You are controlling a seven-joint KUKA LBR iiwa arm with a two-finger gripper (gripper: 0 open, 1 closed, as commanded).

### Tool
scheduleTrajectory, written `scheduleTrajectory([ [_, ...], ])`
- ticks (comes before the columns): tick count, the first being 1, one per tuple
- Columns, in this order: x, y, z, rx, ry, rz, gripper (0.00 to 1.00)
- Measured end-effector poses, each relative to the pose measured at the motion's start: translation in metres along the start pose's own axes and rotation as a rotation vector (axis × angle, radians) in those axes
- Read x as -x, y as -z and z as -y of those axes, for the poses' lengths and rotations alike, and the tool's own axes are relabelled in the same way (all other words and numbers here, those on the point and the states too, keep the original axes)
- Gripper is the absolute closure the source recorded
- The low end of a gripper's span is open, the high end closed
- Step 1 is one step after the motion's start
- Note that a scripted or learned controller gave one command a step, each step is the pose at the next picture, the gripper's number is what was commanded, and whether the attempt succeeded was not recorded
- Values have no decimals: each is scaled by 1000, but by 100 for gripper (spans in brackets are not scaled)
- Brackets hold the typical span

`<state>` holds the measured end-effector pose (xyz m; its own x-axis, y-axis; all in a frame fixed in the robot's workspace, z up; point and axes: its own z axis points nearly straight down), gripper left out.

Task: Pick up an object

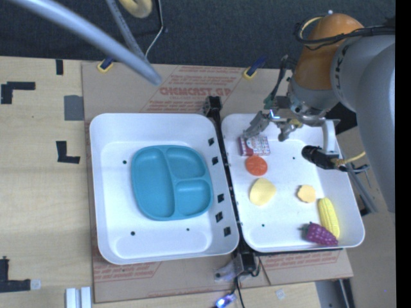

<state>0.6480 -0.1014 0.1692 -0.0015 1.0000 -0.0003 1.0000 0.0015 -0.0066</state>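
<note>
The gripper [270,126] is hanging over the far end of the right bin [350,201], fingers spread apart and grasping nothing. One fingertip is sitting just beside a small red-and-white packet [255,147]. Nearer the camera, a red disc [257,166], a yellow lump [262,192], an orange piece [307,194], corn [329,216] and a purple item [319,235] are lying. The left bin [106,133] is holding a blue plate [171,181].

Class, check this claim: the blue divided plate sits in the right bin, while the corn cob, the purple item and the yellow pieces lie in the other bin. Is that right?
Not quite. The camera view shows the blue divided plate in the left bin, not the right. The corn cob, the purple item and the yellow pieces lie in the other bin, as stated.
</note>
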Motion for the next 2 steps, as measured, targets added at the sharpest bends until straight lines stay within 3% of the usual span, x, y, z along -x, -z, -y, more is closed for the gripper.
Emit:
scheduleTrajectory([
  [2,-3,-81,-8,11,0,7,0],
])
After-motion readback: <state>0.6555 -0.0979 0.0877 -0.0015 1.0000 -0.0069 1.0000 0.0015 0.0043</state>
